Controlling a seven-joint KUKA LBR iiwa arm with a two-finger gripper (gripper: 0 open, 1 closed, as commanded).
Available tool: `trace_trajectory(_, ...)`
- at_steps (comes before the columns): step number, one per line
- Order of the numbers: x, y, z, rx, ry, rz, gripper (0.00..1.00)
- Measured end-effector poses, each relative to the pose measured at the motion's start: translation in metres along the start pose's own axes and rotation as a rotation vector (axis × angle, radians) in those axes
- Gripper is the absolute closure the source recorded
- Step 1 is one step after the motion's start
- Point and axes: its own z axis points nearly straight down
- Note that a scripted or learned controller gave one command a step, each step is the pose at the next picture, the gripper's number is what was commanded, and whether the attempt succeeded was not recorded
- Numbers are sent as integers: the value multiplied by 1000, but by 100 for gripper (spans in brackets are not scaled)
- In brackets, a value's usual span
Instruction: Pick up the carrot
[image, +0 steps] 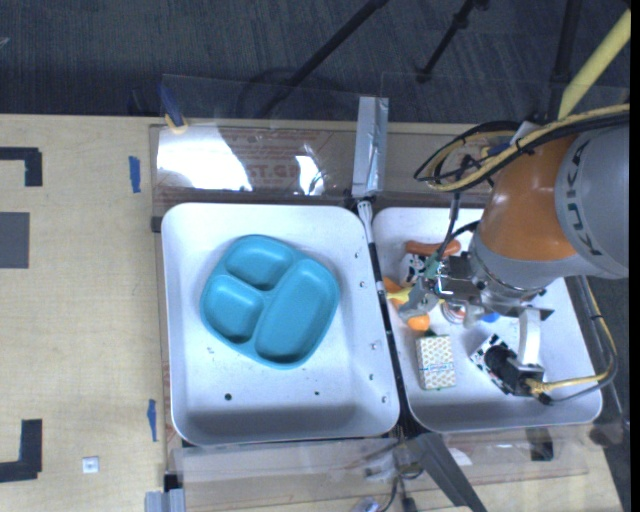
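Closest to my lens is the arm (540, 210), its grey body and orange band filling the upper right of the frame as it reaches in from the right edge. Below the band, the tool (440, 292) hangs over the left half of the right bin (585, 395). It sits down among a small cluster of things there. From this angle I cannot tell whether it is open or closed, and I see nothing I could call gripped.

I take the carrot (447, 246) to be the slim orange piece lying roughly crosswise just above the tool in the frame, near the bin's upper left corner. Part of it is hidden by the wrist, so I am not certain of its outline. A yellow-orange piece (397, 290) lies against the bin's left wall, just left of the tool. A small round orange lump (415, 322) sits just below that. Lower still, a pale speckled block (436, 362) lies flat on the bin floor, apart from the tool.

At frame centre, the left bin (190, 390) holds a blue divided plate (270, 300), set at an angle. Both bins rest side by side on the pale wooden tabletop (80, 300).
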Motion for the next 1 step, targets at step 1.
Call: trace_trajectory(1, -63, 12, 95, -11, 2, -94, 0)
